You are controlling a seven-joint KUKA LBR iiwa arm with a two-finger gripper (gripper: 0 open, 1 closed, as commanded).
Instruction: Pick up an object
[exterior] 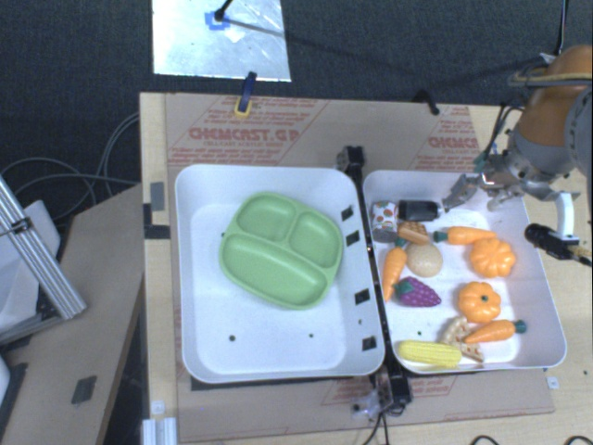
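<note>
Two white bins sit side by side on the desk (278, 123), and all the pickable goods are crowded into the right bin (547, 327). The left bin (199, 248) carries only a green tray (281, 248).

The gripper (484, 191) hangs over the right bin's far edge, its fingers spread apart, nothing between them. No object is in hand yet.

Now the trouble spots. The toys are packed tight: a can (384, 215) and a dark block (417, 209) lie up by the far wall, a carrot (415, 234) touches an egg (425, 260), and another carrot (393, 267) leans toward the grapes (418, 293). I'd judge that coming down into that cluster risks landing a finger on top of a neighbour instead of beside the target, or nudging things away. The two pumpkins (491, 256) (479, 300) are round and likely to squirt out of a two-finger pinch. The corn (428, 352) and the low carrot (491, 332) lie just beside the near wall, so a finger could strike the rim there.

Best room, by my reading: the long carrot (468, 235) nearest the gripper has bare bin floor beyond it toward the far wall. The bin's right side past the pumpkins is open too. The divider (369, 258) between the bins crowds anything on the left of the pile, so approaches there look cramped.
</note>
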